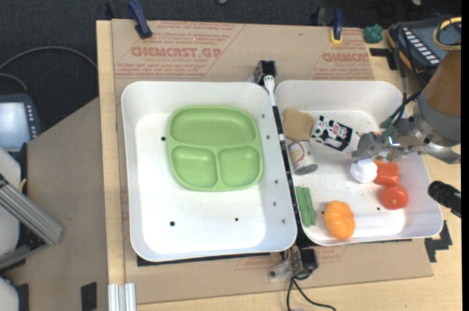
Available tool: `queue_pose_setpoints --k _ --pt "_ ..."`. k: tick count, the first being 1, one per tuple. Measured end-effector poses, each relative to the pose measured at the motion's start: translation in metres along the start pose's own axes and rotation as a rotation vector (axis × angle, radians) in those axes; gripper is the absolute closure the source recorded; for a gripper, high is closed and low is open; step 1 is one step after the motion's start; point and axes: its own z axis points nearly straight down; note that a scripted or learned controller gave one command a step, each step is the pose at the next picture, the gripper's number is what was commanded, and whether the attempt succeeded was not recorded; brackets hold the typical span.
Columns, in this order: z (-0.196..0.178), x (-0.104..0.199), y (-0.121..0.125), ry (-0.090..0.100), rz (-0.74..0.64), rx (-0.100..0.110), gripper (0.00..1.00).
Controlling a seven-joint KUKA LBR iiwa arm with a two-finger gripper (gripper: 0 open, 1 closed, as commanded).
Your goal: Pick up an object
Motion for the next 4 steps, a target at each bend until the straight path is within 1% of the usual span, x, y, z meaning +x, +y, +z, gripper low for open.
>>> queue_pose_setpoints --k 1,2,3,4 --pt "-0.047 0.085 0.040 0.007 -0.010 0.004 1.00" --pt "-0.020 0.150 0.001 0.009 -0.006 0.019 1.00" --pt "-0.140 0.182 -0.031 0.009 -0.007 0.001 1.00" --pt "-0.213 0.264 -0.022 0.010 -0.011 0.001 1.00"
